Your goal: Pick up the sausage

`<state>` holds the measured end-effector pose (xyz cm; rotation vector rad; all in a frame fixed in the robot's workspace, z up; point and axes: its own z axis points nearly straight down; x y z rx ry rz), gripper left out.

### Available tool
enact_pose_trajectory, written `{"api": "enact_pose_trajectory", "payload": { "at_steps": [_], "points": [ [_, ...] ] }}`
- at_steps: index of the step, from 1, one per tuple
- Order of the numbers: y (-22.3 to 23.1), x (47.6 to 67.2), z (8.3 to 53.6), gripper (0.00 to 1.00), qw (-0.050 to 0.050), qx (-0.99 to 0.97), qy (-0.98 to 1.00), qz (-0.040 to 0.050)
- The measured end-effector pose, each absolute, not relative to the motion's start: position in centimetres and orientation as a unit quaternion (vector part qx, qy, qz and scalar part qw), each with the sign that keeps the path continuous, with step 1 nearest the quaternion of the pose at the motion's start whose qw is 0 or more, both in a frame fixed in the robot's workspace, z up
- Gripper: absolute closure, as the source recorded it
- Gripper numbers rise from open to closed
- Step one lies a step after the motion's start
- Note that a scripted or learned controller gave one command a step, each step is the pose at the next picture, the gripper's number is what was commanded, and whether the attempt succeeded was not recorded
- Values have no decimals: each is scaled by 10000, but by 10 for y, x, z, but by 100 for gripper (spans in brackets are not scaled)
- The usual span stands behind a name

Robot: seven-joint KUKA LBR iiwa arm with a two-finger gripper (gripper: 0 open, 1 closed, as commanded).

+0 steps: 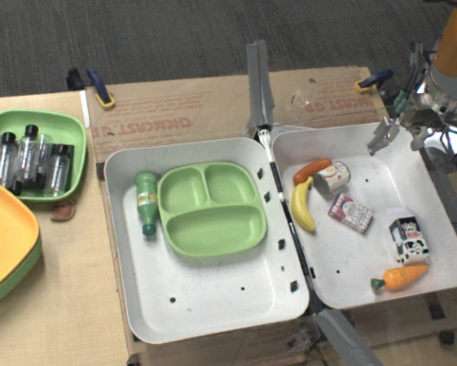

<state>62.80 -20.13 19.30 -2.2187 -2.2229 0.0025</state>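
Observation:
The sausage (pixel 311 169), orange-red and short, lies in the right bin (pixel 435 195) near its back left corner, touching a small silver can (pixel 332 177). A banana (pixel 302 207) lies just in front of it. My gripper (pixel 397 136) hovers over the bin's back right corner, well to the right of the sausage. It is open, with nothing between its fingers.
The right bin also holds a patterned packet (pixel 351 212), a small milk carton (pixel 408 237) and a carrot (pixel 402 278). The left bin (pixel 217 294) has a green divided plate (pixel 212 209) and a green bottle (pixel 147 202). A green tray of bottles (pixel 33 155) and orange plates (pixel 2 245) sit at far left.

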Motion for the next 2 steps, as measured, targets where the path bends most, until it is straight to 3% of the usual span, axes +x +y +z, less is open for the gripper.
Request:
{"api": "enact_pose_trajectory", "payload": {
  "at_steps": [1,2],
  "points": [
    [-201,628,202,100,0,-7051,-7091,14],
    [-181,643,91,100,5,-8000,-6000,12]
  ]
}}
